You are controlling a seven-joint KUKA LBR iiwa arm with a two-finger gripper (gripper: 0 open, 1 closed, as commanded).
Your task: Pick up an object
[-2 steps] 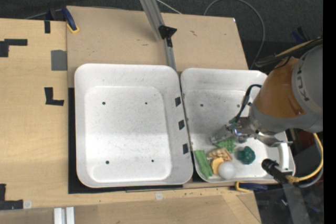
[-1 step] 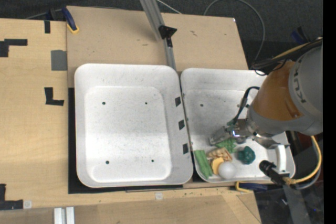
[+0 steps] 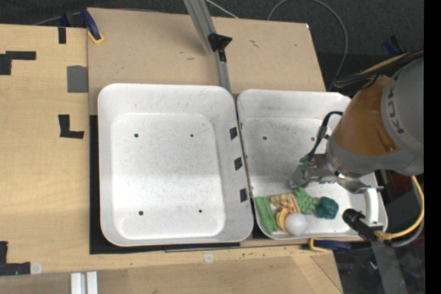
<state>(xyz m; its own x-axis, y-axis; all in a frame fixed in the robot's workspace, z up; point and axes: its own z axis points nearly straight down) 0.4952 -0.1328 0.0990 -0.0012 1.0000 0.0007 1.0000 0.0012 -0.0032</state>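
Several small objects lie clustered in the right bin's [image 3: 275, 113] front corner: a tan and yellow item [image 3: 279, 206], a green leafy piece [image 3: 304, 203], a teal lump [image 3: 326, 207] and a white ball [image 3: 297, 223]. My gripper [image 3: 301, 177] hangs low inside the right bin, just above and behind this cluster, pointing down toward the green piece. The grey and orange arm [image 3: 375, 127] reaches in from the right and covers part of the bin.
The left bin [image 3: 165, 162] lies beside the right one, with a raised divider edge [image 3: 238, 162] between them. A grey metal pole [image 3: 196, 0] slants in from the top. A black cable [image 3: 324, 10] loops behind the bench.
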